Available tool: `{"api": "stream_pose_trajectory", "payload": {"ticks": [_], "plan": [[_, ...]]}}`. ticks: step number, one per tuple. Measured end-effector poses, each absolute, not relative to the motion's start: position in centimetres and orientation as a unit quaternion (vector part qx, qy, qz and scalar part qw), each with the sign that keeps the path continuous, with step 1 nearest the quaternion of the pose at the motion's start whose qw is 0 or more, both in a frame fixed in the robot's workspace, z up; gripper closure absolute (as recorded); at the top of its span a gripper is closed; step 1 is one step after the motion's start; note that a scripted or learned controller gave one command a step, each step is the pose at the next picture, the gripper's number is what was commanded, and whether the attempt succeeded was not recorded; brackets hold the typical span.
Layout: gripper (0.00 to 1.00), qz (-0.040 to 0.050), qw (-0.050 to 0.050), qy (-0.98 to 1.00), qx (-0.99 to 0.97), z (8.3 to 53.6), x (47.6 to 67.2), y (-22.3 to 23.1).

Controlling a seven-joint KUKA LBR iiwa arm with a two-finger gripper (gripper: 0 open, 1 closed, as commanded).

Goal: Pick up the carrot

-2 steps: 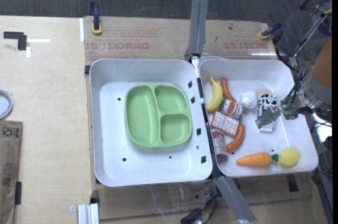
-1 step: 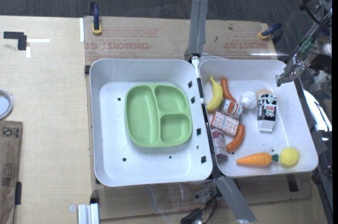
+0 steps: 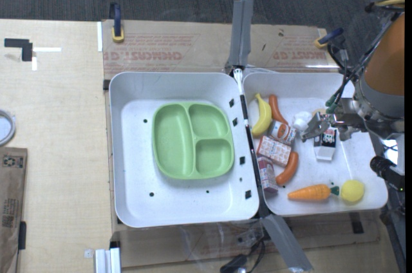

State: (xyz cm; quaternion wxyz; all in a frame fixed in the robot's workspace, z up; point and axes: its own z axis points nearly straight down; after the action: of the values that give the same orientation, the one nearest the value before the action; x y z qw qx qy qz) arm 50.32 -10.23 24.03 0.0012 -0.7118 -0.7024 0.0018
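Nearest the camera, the left bin (image 3: 122, 156) holds a green divided plate (image 3: 192, 140) with bare white floor all around it. Right of the shared wall, the right bin (image 3: 360, 201) crowds a banana (image 3: 261, 114), two sausages and small cartons against its left side. The carrot (image 3: 310, 193) lies flat near the front rim, its green tip just beside a lemon (image 3: 351, 190), with open floor behind it. The gripper (image 3: 320, 129) hangs above mid-bin, well apart from the carrot; whether its fingers are spread or closed cannot be told.

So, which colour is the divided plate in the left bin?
Light green; the camera view shows the plate plainly.
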Motion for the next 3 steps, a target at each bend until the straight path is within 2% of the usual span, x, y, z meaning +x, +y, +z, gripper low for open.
{"api": "stream_pose_trajectory", "payload": {"ticks": [1, 2, 3], "plan": [[0.00, 0.0015, 0.001, -0.753, -0.658, 19.0, 47.7, -7.0], [0.00, 0.0006, 0.002, -0.843, -0.537, 10.8, 47.7, -9.9], [1.00, 0.0005, 0.001, -0.842, -0.539, 11.7, 47.7, -9.9]]}}
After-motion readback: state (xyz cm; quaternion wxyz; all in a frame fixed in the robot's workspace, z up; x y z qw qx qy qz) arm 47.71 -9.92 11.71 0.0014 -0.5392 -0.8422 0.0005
